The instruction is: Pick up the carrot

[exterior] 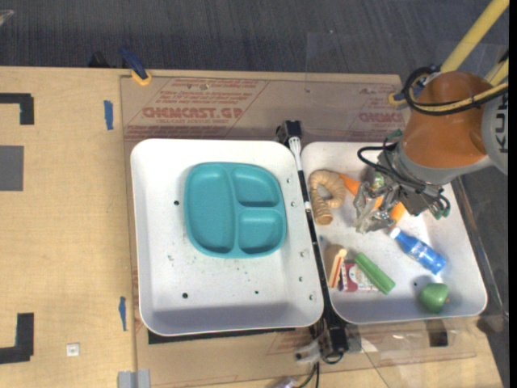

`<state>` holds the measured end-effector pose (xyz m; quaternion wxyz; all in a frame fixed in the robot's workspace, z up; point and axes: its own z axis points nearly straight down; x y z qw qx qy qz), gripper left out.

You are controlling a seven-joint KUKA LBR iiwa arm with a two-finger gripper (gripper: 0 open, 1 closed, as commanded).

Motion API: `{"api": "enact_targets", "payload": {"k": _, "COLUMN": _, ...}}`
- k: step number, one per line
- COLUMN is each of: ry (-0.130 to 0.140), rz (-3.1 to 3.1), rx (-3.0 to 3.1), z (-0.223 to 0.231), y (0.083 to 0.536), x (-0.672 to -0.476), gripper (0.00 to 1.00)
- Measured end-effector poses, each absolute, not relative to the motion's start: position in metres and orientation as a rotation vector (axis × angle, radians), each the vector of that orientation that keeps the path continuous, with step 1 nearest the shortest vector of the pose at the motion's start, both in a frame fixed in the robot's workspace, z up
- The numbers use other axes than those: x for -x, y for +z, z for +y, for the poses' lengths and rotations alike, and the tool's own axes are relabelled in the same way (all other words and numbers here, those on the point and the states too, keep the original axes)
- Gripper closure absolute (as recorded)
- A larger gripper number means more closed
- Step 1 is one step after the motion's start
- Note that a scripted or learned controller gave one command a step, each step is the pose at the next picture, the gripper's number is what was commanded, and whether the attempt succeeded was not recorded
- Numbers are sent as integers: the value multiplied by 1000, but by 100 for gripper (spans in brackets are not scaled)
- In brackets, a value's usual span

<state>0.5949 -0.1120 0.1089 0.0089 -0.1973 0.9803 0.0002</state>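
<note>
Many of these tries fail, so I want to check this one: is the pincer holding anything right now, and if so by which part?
It cannot be told. The pincer is down in the right bin over the carrot, but its tips are too cluttered to read.

You've got the arm (448,124) reaching into the right bin (468,293), pincer (373,208) low over the carrot (350,183); fingers hard to read. Carrot's orange bits show either side of the pincer, next to a tan curled piece (323,194). Blue bottle (418,250), green stick (372,272) and green ball (434,296) sit nearer you. Left bin (153,297) holds a teal divided plate (235,208)
</note>
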Motion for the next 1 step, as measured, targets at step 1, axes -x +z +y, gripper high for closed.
{"api": "enact_targets", "payload": {"k": 1, "ry": -1, "rz": 3045, "rx": 726, "z": -99, "y": 120, "x": -599, "gripper": 100}}
